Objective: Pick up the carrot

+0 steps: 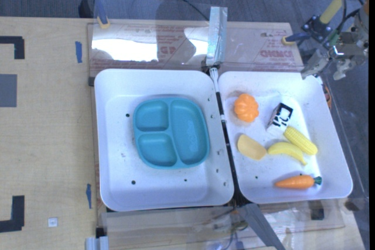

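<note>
Orange carrot with green tip lies flat near the front edge of the right bin, tip pointing right. Same bin: banana, corn, pumpkin, yellow chip, black-and-white box. Left bin holds a teal tray. Claw sits above the right bin's far right corner, well apart from the carrot, touching nothing visible; opening cannot be told.

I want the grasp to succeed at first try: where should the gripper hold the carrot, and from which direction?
Grip the carrot across its thick orange middle, coming from straight above. It lies flat, lengthwise left to right, near the right bin's front wall, so closing across its narrow width probably suits best. The green top end looks too small.
</note>
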